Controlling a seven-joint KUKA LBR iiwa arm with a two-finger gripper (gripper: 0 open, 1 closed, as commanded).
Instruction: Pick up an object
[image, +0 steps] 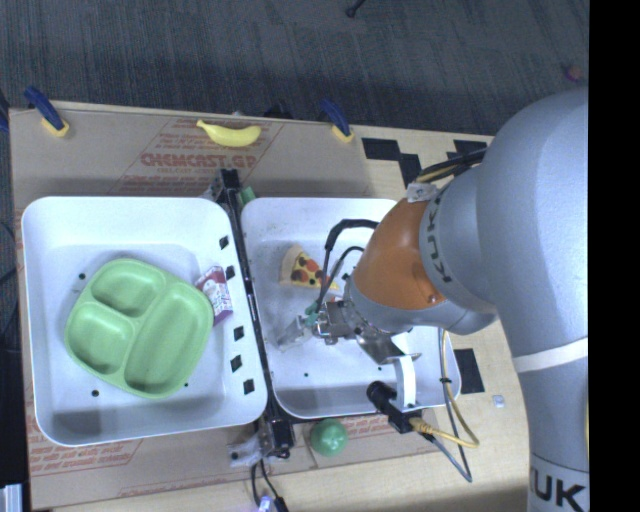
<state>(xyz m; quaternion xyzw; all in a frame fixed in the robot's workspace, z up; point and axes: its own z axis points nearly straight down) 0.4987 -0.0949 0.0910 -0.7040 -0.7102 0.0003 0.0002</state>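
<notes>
One gripper (305, 328) beside pizza slice (302, 267)

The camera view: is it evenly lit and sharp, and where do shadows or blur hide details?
Camera view: soft, fairly even light; the white bins look bright without harsh glare. The arm casts a dim shadow on the right bin's floor. The picture is slightly soft overall; the gripper is small and blurred, and the pizza slice toy lacks fine detail.

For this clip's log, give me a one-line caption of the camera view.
Arm's claw low in the right bin beside a pizza slice toy; green divided plate in the left bin.
</notes>
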